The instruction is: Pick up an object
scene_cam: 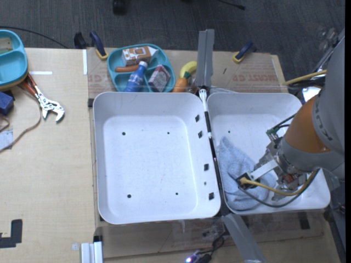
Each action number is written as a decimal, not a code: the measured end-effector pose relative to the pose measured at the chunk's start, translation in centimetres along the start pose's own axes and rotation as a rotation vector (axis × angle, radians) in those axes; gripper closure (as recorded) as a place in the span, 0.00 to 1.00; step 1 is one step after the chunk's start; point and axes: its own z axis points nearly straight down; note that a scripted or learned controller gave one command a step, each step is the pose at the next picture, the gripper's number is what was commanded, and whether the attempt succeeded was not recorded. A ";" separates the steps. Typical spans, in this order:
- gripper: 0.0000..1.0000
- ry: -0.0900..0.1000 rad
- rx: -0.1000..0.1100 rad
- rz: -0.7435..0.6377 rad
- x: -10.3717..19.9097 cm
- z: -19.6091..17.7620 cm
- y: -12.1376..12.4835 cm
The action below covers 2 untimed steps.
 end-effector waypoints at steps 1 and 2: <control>0.00 0.001 -0.001 0.012 -0.2 1.1 0.6; 0.00 0.002 -0.003 -0.090 -3.5 -10.4 9.1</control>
